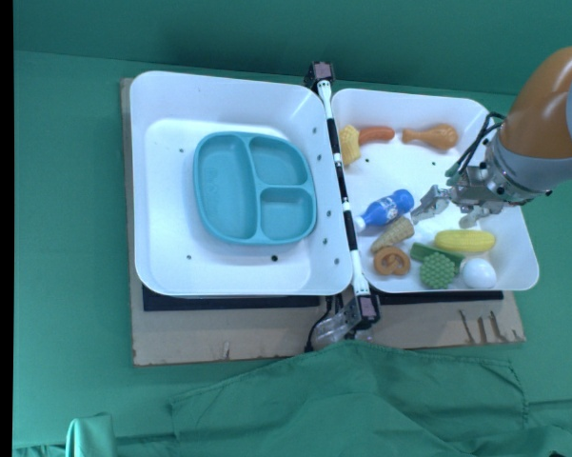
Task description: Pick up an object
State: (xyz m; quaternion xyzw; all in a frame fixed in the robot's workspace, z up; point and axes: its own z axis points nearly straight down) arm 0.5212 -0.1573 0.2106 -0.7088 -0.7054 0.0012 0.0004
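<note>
**End effector over the right bin**

The grey two-finger end effector [444, 204] hangs with fingers spread apart, gripping nothing, above the shallow white right bin [414, 112]. The small blue plastic bottle [385, 208] lies just left of it; the yellow toy corn cob [464, 242] lies just below.

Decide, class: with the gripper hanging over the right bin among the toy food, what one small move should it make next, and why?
Probably a short drop straight down. The gripper hangs over the right bin, just above the yellow corn and beside the blue bottle, with nothing between its fingers. Corn lies closest and apart from its neighbours.
</note>
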